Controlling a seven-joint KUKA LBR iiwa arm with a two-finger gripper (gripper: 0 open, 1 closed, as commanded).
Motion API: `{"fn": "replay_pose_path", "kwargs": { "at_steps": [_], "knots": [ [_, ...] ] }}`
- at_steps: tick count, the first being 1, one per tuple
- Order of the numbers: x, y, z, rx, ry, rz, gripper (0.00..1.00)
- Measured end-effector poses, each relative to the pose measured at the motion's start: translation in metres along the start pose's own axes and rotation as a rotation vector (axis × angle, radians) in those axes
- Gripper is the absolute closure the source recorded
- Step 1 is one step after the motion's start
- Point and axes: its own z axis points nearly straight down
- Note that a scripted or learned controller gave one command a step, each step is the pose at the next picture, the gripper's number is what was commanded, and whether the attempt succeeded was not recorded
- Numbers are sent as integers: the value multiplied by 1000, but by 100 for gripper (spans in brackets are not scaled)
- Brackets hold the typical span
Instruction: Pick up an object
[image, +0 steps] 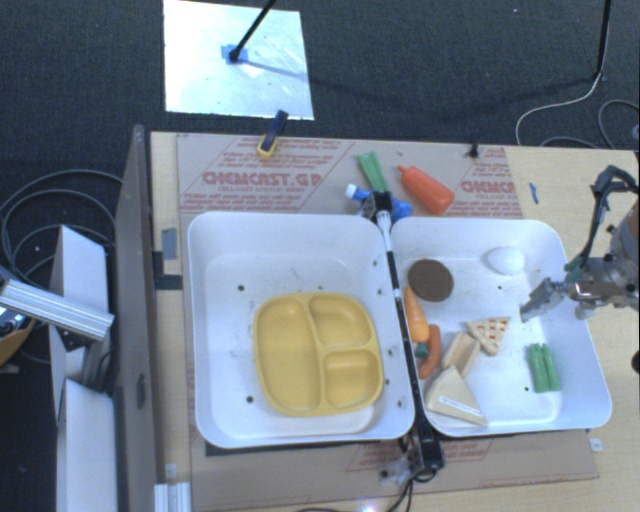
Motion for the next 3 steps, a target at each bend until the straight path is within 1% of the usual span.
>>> {"fn": "replay_pose_path", "kwargs": {
  "at_steps": [1, 2, 3],
  "knots": [
    [78, 107, 180, -9, -1, -9, 0],
    [50, 156, 173, -6, -1, -3, 0],
    [58, 144, 174, 1, 0, -3, 0]
  ]
}}
